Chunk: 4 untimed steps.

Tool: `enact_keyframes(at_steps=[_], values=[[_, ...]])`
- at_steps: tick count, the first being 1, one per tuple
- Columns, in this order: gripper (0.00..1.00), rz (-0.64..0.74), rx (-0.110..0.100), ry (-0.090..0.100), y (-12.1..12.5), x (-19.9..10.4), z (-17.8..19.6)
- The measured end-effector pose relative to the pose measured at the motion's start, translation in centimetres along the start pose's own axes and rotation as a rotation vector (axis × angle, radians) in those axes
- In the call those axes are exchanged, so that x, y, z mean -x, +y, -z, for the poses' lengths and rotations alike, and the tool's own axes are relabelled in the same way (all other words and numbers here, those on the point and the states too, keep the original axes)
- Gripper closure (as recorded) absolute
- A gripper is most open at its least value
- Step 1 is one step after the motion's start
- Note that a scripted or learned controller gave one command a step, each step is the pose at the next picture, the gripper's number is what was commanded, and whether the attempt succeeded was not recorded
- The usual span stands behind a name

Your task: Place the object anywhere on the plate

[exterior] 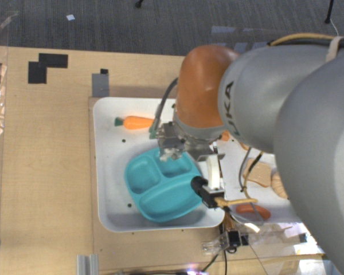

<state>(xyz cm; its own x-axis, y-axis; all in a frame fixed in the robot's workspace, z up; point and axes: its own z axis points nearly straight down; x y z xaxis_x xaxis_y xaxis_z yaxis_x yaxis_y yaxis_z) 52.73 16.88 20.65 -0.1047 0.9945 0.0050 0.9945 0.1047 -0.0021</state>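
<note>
A teal divided plate [160,191] lies in the left white bin [106,171], toward its front. An orange toy carrot [136,122] with a green tip rests near the bin's far left corner, apart from the plate. My gripper [172,148] hangs over the plate's far edge, right of the carrot and below the orange wrist band [203,90]. The arm's bulk hides whatever lies directly under the gripper.
The right bin holds a tan bread-like piece [261,175] and a red sausage [253,211]; most of it is covered by the grey arm [298,113]. A small orange item [225,136] peeks out beside the wrist. Wooden bench surface [40,171] stretches to the left.
</note>
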Motion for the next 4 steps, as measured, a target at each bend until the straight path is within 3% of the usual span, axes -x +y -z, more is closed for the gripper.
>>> enact_keyframes(at_steps=[1,2,3,4], values=[[0.00,-0.007,0.004,-0.004,0.2,0.5,0.1],[1.00,-0.004,0.008,-0.002,0.3,0.4,1.2],[0.00,-0.005,0.007,-0.002,0.3,0.4,1.2],[1.00,-0.003,0.011,0.000,0.5,0.4,2.3]])
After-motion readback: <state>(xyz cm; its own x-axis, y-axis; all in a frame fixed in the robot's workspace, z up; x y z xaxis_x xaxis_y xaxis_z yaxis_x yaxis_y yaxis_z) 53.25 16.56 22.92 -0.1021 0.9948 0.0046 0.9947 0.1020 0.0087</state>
